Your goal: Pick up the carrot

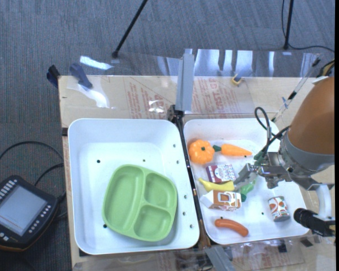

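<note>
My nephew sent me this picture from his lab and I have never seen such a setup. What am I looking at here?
One camera looks down at a slant on a bench with two shallow white bins. The grey arm with an orange band is a robot reaching in from the right; its gripper hangs over the right bin. That bin holds toy food: an orange plastic carrot, a small orange pumpkin, a yellow banana, a sausage and a can. The left bin holds a green divided plate.
</note>
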You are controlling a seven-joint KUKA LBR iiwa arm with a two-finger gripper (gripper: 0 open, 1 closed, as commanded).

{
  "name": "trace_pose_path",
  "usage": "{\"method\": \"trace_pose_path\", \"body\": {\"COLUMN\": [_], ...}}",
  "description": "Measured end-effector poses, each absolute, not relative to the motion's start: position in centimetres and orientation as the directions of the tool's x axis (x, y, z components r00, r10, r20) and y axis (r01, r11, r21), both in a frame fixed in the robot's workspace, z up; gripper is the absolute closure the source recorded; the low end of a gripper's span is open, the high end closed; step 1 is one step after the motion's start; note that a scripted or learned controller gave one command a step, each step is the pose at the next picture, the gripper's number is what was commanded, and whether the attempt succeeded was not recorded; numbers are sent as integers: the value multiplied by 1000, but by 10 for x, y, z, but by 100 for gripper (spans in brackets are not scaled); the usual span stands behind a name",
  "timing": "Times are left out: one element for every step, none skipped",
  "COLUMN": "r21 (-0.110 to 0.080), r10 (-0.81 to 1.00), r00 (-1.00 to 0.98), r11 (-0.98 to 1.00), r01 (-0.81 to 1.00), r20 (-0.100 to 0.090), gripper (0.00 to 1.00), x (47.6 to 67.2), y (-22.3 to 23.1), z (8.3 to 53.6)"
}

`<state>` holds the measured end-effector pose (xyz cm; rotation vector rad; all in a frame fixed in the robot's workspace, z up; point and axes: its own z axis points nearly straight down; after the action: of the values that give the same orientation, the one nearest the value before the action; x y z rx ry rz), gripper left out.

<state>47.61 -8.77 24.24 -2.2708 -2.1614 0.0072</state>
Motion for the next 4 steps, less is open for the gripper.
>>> {"method": "trace_pose_path", "body": {"r21": [-9, -8, -5, -12], "r10": [997, 983, 988, 989], "r00": [74, 186, 156, 148], "r11": [-74, -186, -156, -148], "r01": [997, 982, 988, 989], "r20": [1, 1, 0, 0], "gripper": [0, 0, 0, 100], "x": [530, 599, 644, 644], "y": [-122, -136, -156, -154], "z": [228, 169, 84, 91]}}
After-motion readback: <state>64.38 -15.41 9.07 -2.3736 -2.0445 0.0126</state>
